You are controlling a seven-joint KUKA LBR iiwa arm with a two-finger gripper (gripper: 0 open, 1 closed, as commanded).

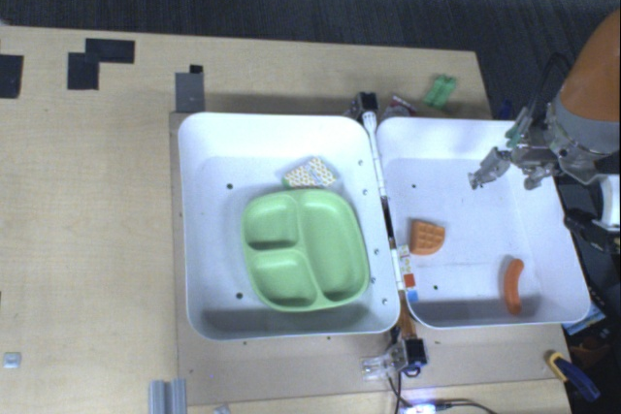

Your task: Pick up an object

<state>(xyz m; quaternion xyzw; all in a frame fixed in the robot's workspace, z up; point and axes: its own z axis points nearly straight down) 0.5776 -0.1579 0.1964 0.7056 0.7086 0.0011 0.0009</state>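
Here the gripper (506,166) hovers above the right bin (456,208), nothing between its fingers

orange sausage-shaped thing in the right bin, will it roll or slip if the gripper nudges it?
The orange sausage-shaped toy looks rounded and elongated, so a sideways nudge would probably roll it on the smooth floor of the right bin. It lies close to the bin's right wall, which may stop it. It looks small and likely light, so it could skid away from the gripper rather than resist.
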